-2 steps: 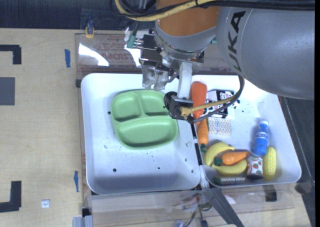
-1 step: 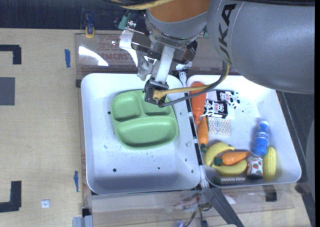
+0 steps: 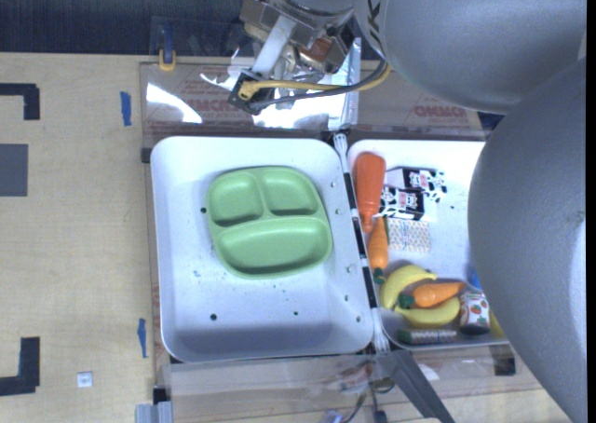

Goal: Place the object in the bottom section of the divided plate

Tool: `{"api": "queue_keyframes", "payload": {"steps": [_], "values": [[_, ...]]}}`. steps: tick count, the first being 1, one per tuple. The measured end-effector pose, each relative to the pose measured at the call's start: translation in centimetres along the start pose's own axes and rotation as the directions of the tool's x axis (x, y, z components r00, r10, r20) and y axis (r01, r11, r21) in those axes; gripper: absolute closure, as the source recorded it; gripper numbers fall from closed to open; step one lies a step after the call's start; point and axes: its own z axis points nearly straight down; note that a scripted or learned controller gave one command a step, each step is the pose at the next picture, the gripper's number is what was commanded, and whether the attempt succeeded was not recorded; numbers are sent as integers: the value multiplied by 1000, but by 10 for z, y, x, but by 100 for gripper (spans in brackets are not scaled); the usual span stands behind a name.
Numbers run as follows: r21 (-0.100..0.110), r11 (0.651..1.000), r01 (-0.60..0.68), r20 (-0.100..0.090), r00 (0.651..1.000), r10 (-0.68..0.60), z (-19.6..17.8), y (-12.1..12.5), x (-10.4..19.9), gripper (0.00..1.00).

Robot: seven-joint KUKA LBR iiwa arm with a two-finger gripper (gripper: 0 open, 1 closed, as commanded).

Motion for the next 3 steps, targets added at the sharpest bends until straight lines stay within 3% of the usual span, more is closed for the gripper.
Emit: {"api": "queue_keyframes", "payload": {"steps": [1,2,3], "values": [[1,891,-454,-1,891,454,23,23,-16,100],[0,718,-696,0,718,696,183,-13,-15,100],[0,763,-647,0,763,647,169,-16,-7,100]]}}
